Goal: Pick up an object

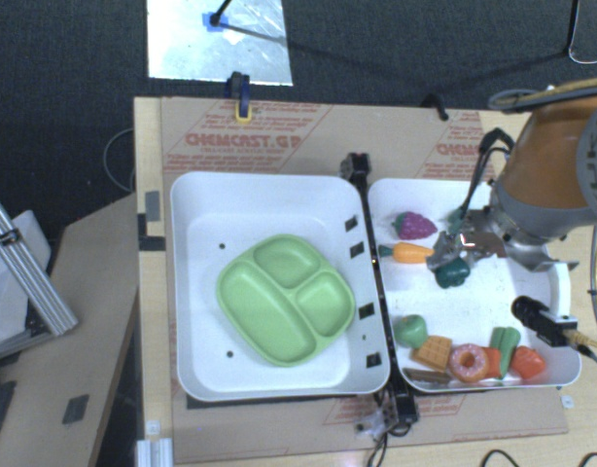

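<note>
My gripper hangs over the upper middle of the right bin, reaching in from the right. Directly under it, partly covered, lies a dark green toy; I cannot tell whether the gripper touches it. An orange carrot lies just to the gripper's left, and a purple bunch of grapes sits above the carrot. Along the bin's front edge lie a green round piece, a tan waffle, a pink donut, a green pepper and a red piece.
The left bin holds a light green divided plate. Black clips line the wall between the bins. The arm's grey and orange body looms over the right bin's far right side. A black part juts near that bin's right rim.
</note>
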Controlling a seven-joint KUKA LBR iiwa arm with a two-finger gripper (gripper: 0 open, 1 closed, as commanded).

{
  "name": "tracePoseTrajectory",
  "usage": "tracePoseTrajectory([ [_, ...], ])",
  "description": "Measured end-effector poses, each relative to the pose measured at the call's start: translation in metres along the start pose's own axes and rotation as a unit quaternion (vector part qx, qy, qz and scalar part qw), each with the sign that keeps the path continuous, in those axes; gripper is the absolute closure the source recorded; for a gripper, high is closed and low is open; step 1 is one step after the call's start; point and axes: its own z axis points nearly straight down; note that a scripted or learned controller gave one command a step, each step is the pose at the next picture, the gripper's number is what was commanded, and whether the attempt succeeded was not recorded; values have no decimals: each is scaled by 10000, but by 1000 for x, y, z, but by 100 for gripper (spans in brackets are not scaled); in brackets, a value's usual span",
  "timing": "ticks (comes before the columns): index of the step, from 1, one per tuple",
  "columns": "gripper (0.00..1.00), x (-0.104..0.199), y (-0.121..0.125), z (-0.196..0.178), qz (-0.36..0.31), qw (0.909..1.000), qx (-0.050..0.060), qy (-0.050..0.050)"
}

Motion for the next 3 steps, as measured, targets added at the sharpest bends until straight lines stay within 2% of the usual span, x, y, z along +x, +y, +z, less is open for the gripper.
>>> tracePoseTrajectory([
  [1, 100, -7, -6, -16, 24, 10000, -14, -5],
  [2, 100, -14, 1, 1, 29, 10000, -2, -7],
  [3, 100, 3, 0, -7, -1, 10000, -11, -2],
])
